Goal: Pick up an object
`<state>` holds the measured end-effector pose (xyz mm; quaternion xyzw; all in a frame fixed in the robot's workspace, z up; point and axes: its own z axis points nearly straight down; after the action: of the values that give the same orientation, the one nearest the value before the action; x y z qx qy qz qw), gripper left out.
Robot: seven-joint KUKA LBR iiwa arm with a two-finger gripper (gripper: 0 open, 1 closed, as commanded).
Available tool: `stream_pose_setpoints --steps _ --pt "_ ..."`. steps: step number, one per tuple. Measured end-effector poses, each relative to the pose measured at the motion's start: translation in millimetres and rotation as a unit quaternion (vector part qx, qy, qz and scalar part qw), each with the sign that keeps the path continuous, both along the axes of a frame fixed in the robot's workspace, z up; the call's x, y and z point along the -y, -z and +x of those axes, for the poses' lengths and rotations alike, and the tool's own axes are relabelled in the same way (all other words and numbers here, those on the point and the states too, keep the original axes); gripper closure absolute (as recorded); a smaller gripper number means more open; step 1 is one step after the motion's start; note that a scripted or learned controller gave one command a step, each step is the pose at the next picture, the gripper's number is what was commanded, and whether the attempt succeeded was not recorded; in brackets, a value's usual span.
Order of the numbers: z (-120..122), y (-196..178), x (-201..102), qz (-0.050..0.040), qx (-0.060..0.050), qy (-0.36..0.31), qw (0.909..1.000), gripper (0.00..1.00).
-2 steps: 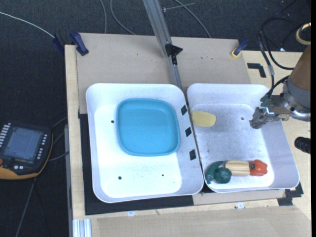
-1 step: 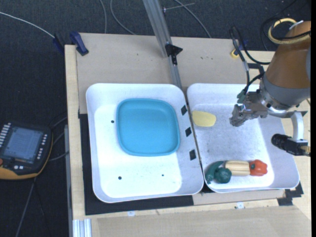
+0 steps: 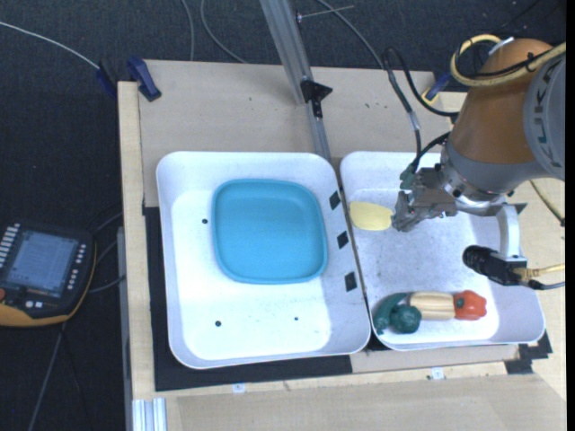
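The arm (image 3: pixel 503 106) runs off the picture's right edge. Just left of the fingers (image 3: pixel 401 219), the yellow object (image 3: pixel 368 215) has its right end hidden behind them. Whether they pinch it is too small to tell.

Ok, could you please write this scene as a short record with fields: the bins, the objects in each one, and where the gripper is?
left bin: holds a blue square plate
right bin: holds a pale yellow object near its left wall, and a green, tan and red toy lying along the near edge
gripper: low over the right bin, right beside the pale yellow object
held object: cannot tell
arm: reaches in from the right
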<state>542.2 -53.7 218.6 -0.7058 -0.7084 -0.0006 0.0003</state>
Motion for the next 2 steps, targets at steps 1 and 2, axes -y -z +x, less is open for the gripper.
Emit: stream_pose_setpoints --steps 1,2 --pt "7 -16 -53 0.0001 0.000 0.000 1.0000 1.00" --pt "14 -25 -102 0.0001 0.000 0.000 1.0000 1.00"
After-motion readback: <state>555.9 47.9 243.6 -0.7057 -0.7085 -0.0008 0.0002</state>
